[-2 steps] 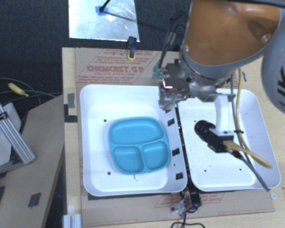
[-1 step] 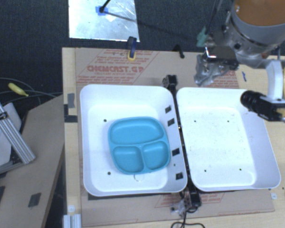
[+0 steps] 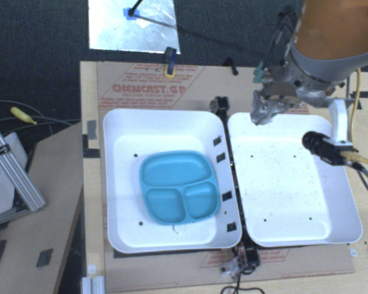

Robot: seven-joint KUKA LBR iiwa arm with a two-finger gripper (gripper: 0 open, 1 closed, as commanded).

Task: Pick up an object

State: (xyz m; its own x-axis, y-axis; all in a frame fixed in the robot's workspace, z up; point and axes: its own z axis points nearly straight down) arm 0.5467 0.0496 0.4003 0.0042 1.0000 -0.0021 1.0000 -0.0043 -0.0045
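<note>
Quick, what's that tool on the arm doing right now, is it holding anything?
Tool: above the right white bin's far edge; grip cannot be told.

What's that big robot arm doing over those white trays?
The robot arm is trying to pick something up. Its gripper hangs over the far edge of the right bin, and nothing shows between its fingers. The only thing to grab is a blue plate with three sections, lying flat in the left bin. So the gripper is over one bin and the plate sits in the other, untouched.
</note>
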